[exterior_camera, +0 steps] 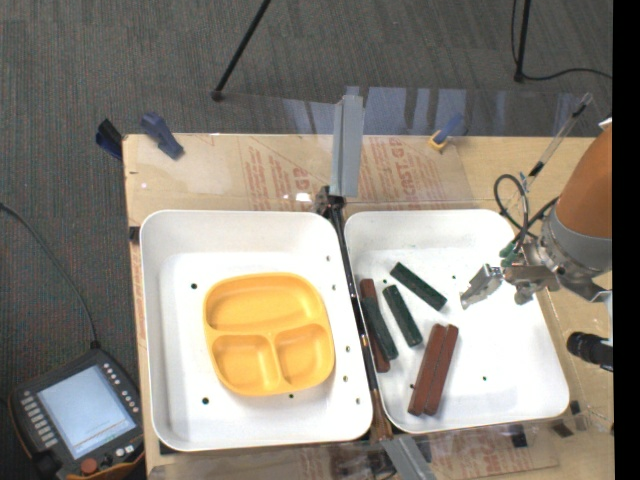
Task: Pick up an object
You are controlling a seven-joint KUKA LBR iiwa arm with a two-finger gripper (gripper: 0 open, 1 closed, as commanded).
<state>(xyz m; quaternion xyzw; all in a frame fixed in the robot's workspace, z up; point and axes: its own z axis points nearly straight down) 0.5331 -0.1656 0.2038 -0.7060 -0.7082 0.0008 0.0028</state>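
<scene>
While the big wooden desk holds two white bins side by side, nothing has been picked up yet. On the desk's 9 o'clock side sits the left bin, and a yellow tray with three sections lies flat in the middle of it. On the 3 o'clock side sits the right bin, and all the small blocks are in there. The robot arm comes in from 3 o'clock, over the far right edge of that bin. Its hand hangs above the bin's white floor, near the upper right part, and points toward 9 o'clock. I cannot tell if the hand is spread or pressed together, but no block sits in it. The biggest block is a brown one, lying at about 6 o'clock in the right bin. A thin brown stick lies by the bin's left wall at 9 o'clock, with a dark green bar just beside it. Two more dark green bars lie near the middle, one a little to the right and one closest to the hand. I think the job is only starting: the hand must go down, close on a block and lift it.
</scene>
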